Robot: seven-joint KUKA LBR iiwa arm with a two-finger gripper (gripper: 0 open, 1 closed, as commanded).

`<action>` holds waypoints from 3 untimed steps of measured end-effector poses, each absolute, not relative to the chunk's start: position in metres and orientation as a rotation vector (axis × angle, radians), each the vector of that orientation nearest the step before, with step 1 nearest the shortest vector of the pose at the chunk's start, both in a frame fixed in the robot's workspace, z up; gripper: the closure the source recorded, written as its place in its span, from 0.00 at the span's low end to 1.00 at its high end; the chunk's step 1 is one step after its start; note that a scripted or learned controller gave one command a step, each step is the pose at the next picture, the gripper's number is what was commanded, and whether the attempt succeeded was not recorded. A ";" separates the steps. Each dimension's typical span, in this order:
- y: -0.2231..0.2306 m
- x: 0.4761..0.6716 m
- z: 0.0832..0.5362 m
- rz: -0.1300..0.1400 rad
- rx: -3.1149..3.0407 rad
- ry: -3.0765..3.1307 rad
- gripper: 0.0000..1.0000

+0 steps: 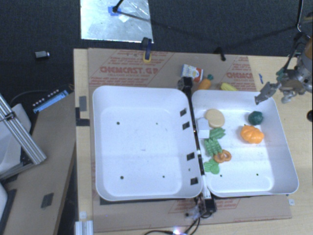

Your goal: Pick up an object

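The right bin [274,180] holds several small toys. A tan round piece [214,117] lies near its upper left, a dark green lump [255,117] and an orange pumpkin-like toy [252,134] sit to the right. Green leafy pieces [213,143] and an orange pretzel shape [222,156] lie by the left wall. My gripper [273,97] hangs above the bin's upper right corner, open, with nothing between its fingers. It is above and slightly right of the dark green lump.
The left bin [142,141] stands beside the right one. Beyond the bins on the bench lie an orange carrot-like toy [204,83], a yellow piece [228,87] and a white packet [190,72]. A metal sheet [116,13] lies at the back.
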State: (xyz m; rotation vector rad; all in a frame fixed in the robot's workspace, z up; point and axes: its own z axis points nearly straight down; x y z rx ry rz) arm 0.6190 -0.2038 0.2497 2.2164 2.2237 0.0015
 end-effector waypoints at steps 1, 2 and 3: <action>-0.205 0.604 0.076 -0.005 2.225 2.227 0.00; -0.207 0.544 0.084 -0.003 2.225 2.222 0.00; -0.100 0.582 0.084 0.004 2.207 2.235 0.00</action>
